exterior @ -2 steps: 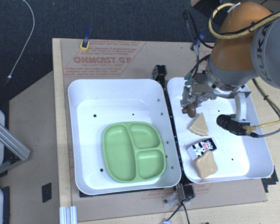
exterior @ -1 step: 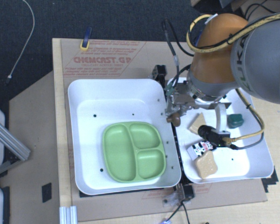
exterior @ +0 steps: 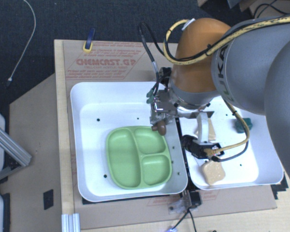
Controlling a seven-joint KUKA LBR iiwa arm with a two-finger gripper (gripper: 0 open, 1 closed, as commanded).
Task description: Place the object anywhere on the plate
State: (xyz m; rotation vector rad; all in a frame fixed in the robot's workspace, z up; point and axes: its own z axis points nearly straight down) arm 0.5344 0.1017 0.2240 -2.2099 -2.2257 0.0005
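A light green divided plate (exterior: 128, 156) lies in the left bin (exterior: 87, 129), toward its front right. My gripper (exterior: 158, 121) hangs over the plate's far right corner, close to the wall between the two bins. A small brown object (exterior: 159, 128) sits between its fingertips, just above the plate's rim, and the gripper is shut on it. The orange wrist band (exterior: 198, 52) and the grey arm cover much of the right bin.
In the right bin (exterior: 260, 173) lie a beige lump (exterior: 213, 173) at the front, a teal piece (exterior: 242, 124) near the arm, and a pale cream item (exterior: 205, 128). Black and yellow cables (exterior: 202, 150) hang from the wrist over that bin.
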